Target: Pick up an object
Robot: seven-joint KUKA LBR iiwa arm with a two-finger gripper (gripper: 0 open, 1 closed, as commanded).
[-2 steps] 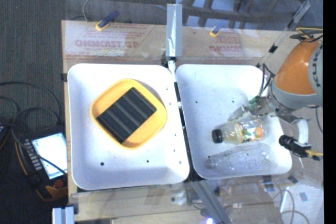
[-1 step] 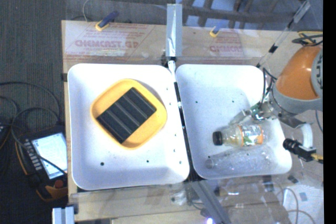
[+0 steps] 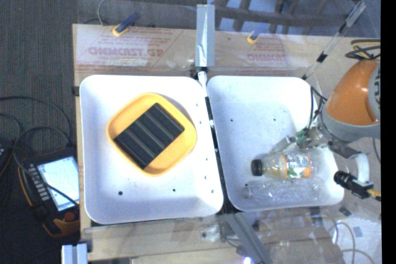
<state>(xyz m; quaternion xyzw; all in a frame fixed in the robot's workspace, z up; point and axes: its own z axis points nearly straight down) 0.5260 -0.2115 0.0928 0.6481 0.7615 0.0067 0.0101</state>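
Observation:
A clear plastic bottle (image 3: 283,166) with an orange label and a black cap lies on its side in the right bin (image 3: 253,108), near that bin's front right corner. The arm's orange band (image 3: 351,102) hangs over the bin's right rim. My gripper (image 3: 302,139) points down and left from the arm, just above the bottle's right end. It seems to touch or nearly touch the bottle there. A yellow, rounded block with a black ribbed top (image 3: 151,134) lies in the middle of the left bin (image 3: 99,195).
A crumpled clear plastic piece (image 3: 278,191) lies along the right bin's front wall, below the bottle. A metal divider post (image 3: 205,40) stands behind the seam between the bins. Cables and a screened device (image 3: 52,179) sit left of the bench.

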